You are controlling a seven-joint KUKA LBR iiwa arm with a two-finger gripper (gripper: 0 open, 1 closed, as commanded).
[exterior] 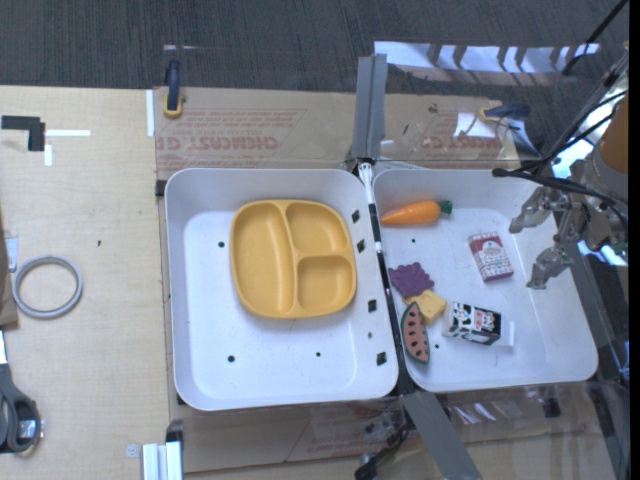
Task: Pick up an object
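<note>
My gripper (525, 256) hangs over the right side of the right bin (545, 353), open, with nothing between its fingers. Just left of it lies a small red box (490, 256). An orange carrot (412, 212) rests near the bin's back left. A purple grape bunch (409, 278), a yellow cheese piece (431, 305) and a watermelon slice (415, 332) cluster at the left wall. A black-and-white milk carton (472, 323) lies on its side toward the front.
The left bin (205, 368) holds a yellow divided plate (293, 258). A grey tape ring (45, 286) and scissors (18, 418) lie on the bench at far left. A metal post (370, 108) stands behind the divider between the bins.
</note>
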